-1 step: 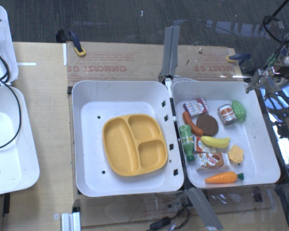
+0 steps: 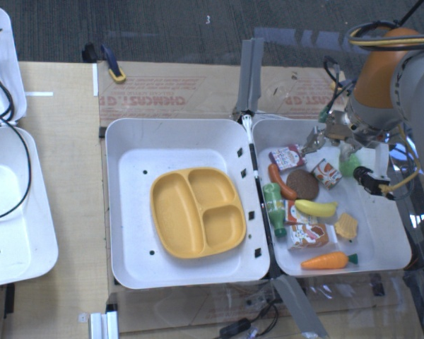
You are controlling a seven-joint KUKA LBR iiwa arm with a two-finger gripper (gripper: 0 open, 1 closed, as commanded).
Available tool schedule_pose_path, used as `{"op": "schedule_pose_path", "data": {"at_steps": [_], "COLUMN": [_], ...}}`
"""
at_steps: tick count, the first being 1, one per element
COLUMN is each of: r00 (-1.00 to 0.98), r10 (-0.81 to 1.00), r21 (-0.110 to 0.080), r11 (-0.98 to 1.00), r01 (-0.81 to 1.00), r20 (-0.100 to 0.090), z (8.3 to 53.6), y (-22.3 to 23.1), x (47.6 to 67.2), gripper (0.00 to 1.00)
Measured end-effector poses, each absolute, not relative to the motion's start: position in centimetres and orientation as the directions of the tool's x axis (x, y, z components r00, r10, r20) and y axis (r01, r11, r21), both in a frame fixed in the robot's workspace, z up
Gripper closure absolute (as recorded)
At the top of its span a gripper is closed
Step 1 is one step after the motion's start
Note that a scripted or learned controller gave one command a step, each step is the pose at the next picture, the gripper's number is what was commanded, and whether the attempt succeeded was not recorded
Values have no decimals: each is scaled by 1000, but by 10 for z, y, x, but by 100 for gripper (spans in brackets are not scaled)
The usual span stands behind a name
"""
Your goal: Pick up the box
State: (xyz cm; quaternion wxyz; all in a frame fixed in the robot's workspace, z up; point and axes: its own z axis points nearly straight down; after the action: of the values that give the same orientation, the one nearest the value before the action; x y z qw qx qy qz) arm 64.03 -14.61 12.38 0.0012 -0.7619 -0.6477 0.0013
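One small box lies just below the pincer, whose state I cannot tell.

You see two white bins; the left one holds a yellow divided tray. In the right bin lie a yellow banana, an orange carrot with a green tip, a brown disc, a green bottle and a white-and-red box.

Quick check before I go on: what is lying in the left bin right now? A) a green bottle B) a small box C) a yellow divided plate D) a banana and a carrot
C: the yellow divided plate lies in the left bin; the banana, carrot and green bottle lie in the right bin.
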Motion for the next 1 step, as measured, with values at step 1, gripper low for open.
{"op": "schedule_pose_path", "data": {"at_steps": [1], "r00": [182], "r10": [983], "r21": [8], "r11": [-182], "r01": [983], "r20": [-1], "z": [98], "y": [-104], "x": [641], "gripper": [0]}}
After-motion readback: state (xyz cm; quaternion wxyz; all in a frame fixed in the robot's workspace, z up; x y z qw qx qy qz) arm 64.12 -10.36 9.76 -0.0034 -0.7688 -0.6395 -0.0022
